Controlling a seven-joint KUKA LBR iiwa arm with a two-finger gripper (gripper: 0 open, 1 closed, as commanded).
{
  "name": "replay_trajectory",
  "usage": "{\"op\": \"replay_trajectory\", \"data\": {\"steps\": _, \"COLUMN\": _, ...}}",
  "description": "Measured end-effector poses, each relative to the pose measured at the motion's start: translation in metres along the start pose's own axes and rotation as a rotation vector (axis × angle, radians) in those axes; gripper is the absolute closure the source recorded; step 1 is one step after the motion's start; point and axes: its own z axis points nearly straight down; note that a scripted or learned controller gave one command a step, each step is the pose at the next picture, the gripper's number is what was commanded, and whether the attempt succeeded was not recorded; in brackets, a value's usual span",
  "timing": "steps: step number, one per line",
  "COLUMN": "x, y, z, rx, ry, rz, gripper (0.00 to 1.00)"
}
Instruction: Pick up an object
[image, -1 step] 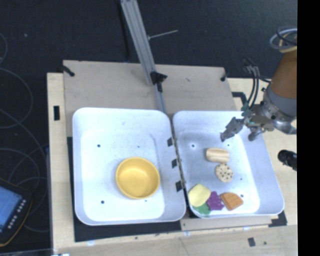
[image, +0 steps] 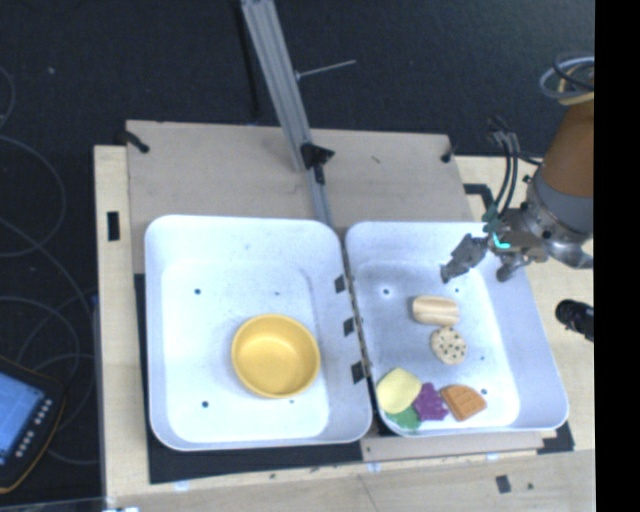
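Your gripper (image: 487, 260) hangs wide open and holding nothing over the right bin's (image: 530, 385) far edge, poised above the bread roll (image: 435, 310), 1 easy target.

Directly beneath the end effector (image: 487, 260) the right bin (image: 400, 250) floor lies bare. Just below and to its left sit a tan roll (image: 435, 310) and a speckled cookie (image: 448, 346), close together. Farther down, a yellow piece (image: 397, 389), purple grapes (image: 430, 402) and an orange piece (image: 464, 401) crowd the near rim. Far left, a yellow bowl (image: 275, 355) occupies the left bin (image: 200, 260), with open floor around it.
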Motion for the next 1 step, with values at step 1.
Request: {"op": "replay_trajectory", "data": {"steps": 1, "x": 0.0049, "y": 0.0072, "z": 0.0498, "rx": 0.006, "ry": -0.002, "rz": 0.004, "gripper": 0.0}}
